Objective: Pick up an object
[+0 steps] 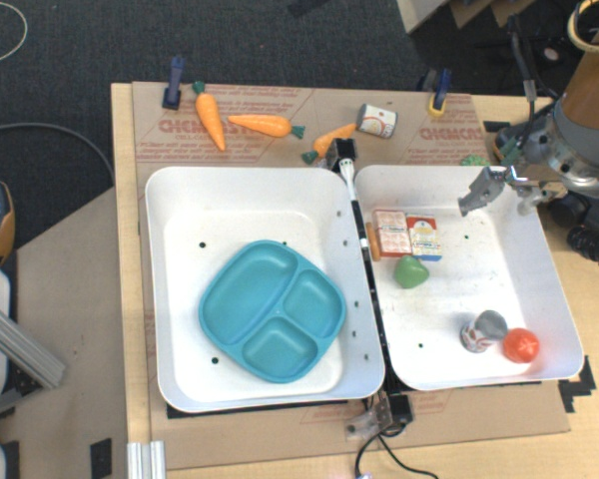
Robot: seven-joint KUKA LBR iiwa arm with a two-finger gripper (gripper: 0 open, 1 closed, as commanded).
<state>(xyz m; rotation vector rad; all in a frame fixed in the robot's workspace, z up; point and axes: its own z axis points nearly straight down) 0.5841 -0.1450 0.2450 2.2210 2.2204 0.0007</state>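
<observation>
Since the task names no particular object, the candidates are the loose items in the right bin [539,257]: a small carton [391,234] and a second box [424,238] touching each other near its far-left part, a green ball [411,271] just beside them toward the near edge, a grey lump [484,331] and a red ball [521,345] touching near the near-right corner; all lie free, nothing lifted. Gripper [476,196] hangs over the far edge of that bin, likely staged for a descent; whether it is spread or closed, cannot tell, too small and blurred. Left bin [170,267] carries a teal divided plate [272,309]. Carrots [260,125] lie on the board behind, out of play. Arm's upper part is cut off at the frame's right edge
</observation>
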